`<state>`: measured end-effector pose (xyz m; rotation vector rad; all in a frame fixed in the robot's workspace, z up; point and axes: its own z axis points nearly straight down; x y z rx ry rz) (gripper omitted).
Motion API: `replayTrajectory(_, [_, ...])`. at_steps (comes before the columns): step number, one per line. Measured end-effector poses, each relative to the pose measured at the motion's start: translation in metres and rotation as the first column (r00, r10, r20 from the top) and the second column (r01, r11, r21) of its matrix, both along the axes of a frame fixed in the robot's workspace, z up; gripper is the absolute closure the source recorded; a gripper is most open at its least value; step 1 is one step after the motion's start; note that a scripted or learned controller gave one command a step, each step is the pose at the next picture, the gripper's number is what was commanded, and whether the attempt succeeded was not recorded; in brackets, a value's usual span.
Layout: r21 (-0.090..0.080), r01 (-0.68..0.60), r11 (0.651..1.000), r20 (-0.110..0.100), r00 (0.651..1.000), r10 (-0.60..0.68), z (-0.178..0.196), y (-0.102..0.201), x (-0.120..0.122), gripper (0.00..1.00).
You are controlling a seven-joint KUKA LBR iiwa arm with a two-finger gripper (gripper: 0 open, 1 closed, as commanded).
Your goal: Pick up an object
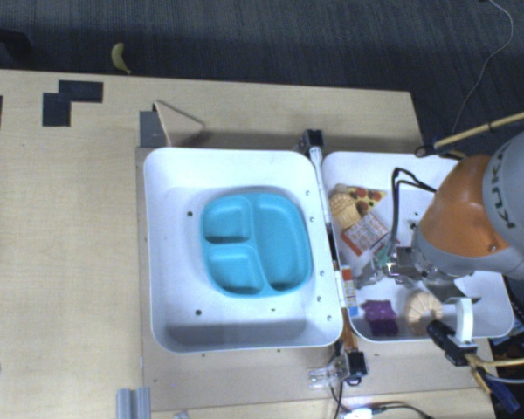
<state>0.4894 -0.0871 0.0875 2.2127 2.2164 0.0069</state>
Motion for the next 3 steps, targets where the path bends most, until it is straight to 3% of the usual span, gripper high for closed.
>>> replayTrajectory(1, [0.000,-0.002,1.000,0.005,1.000,0.002,0.012,0.000,0.002,1.00])
replayTrajectory(2, [0.003,-0.004,1.000,-0.004,1.000,0.004,0.097,-0.030,0.102,1.00])
replayTrajectory(3, [0.003,-0.004,1.000,-0.007,1.000,0.004,0.096,-0.030,0.101,0.00])
